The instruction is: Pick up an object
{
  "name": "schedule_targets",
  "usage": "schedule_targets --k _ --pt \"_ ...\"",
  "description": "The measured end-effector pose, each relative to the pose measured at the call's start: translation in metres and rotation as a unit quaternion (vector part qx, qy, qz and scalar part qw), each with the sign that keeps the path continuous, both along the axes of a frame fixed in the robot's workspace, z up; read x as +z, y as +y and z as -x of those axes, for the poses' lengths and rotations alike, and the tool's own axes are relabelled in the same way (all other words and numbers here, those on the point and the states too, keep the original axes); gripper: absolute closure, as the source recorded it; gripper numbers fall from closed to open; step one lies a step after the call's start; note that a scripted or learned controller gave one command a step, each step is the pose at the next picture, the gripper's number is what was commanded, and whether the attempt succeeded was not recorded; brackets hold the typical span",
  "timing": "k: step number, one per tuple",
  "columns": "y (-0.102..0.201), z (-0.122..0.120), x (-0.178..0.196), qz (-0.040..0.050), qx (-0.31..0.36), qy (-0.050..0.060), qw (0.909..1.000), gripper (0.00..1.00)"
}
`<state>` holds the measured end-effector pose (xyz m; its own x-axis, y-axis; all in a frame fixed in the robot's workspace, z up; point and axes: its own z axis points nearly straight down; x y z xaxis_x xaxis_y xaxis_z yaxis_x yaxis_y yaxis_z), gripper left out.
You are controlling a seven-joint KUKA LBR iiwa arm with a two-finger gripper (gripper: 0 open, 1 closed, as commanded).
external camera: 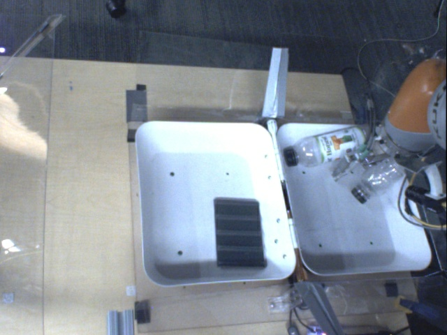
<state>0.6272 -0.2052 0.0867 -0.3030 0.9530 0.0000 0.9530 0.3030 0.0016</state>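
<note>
A clear plastic bottle [325, 147] with a white and orange label and a black cap lies on its side at the far edge of the right bin [363, 257]. A black ribbed block [239, 232] lies flat in the near part of the left bin [174, 187]. My gripper [351, 184] hangs over the right bin, just in front of the bottle's right end. It is open, and nothing sits between its fingers. The arm's orange band [415, 107] is at the right edge of the view.
A grey upright strip [276, 82] stands behind the seam between the two bins. Cables [419, 204] run along the right bin's right rim. A small black bracket [137, 107] sits off the left bin's far left corner.
</note>
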Motion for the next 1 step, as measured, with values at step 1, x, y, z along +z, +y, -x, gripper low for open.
schedule_targets --k 1 --pt "-0.0066 -0.0268 -0.0026 -0.0068 0.006 0.034 0.9994 0.0"
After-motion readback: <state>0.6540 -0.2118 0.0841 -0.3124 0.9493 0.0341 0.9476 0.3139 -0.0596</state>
